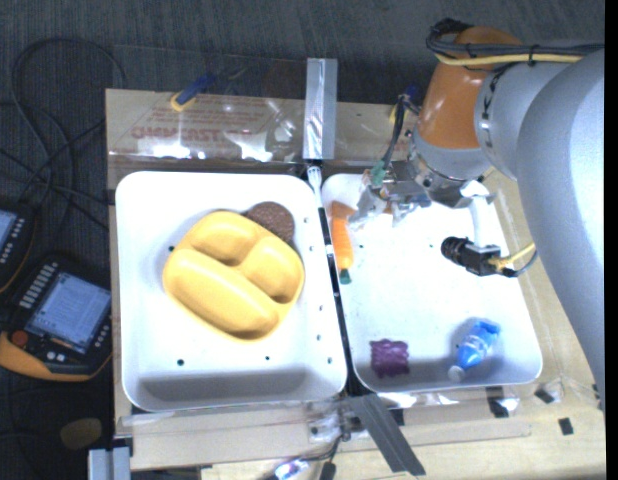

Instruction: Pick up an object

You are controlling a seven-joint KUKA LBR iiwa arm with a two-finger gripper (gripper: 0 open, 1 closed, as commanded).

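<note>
Overhead, I see the desk (129,108) carrying two shallow white bins side by side. Left bin (139,368): a big yellow lobed object (232,273) sits near the middle, with a dark brown round object (272,218) touching its upper right edge, partly tucked behind it.

Right bin (519,358): an orange carrot-shaped object (340,243) lies lengthwise against the left wall, green tip pointing toward the near side. A purple lumpy object (390,356) rests near the front wall, left of centre. A blue and white object (475,347), bottle-like, lies tilted in the front right corner, well apart from the carrot and near the purple one.

Arm (549,148) comes in from the right, grey body filling the right side, orange band (454,103) above the wrist. The tool (389,193) hangs over the back left part of the right bin, just beside the top end of the carrot. I cannot tell whether it is released or clenched; the tip is a blur of small metal parts and wires. Nothing I can make out sits in its grasp. A black fitting (471,253) with a yellow cable sticks out below the wrist, over the bin's right middle.

Left of the desk, a teach pendant (54,318) with a lit screen lies on dark carpet.
</note>
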